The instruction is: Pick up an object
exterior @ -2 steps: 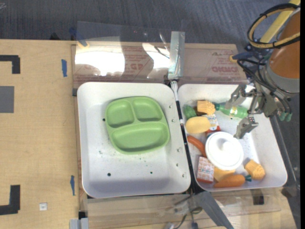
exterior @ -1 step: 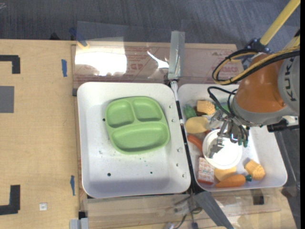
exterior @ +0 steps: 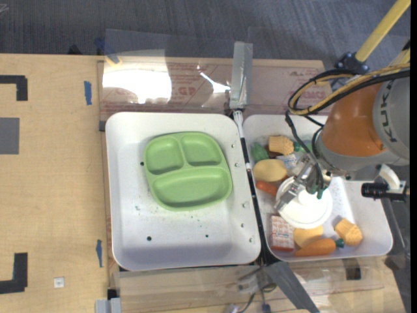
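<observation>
In the right bin (exterior: 384, 237) you see a small heap of toy food, and the pincer (exterior: 294, 189) sits low among it. Just beside the pincer, on its left, lies a pale yellow rounded piece (exterior: 269, 170), smooth and potato-like. Touching its near edge is a thin red-orange piece (exterior: 266, 188), partly hidden under the metal. Under and just right of the pincer rests a round white piece (exterior: 306, 210), like a lid or small dish. You cannot tell from this view whether the pincer is wide or narrow, nor whether anything sits between its tips.

At the far side of the bin you find a tan, ridged piece (exterior: 281, 145) and a dark green piece (exterior: 260, 152) to its left. Near the front wall lie a small printed box (exterior: 281, 233) with red on it, a long orange carrot-like piece (exterior: 316, 246), a yellow piece (exterior: 307, 234) between box and carrot, and an orange lumpy piece (exterior: 347, 231) at the right.

The grey arm with its orange band (exterior: 352, 126) leans in from the right, cables looping above it.

In the left bin (exterior: 130, 240) a light green divided plate (exterior: 187, 170) lies flat, three compartments up. Both bins rest on the table (exterior: 49, 175).
</observation>
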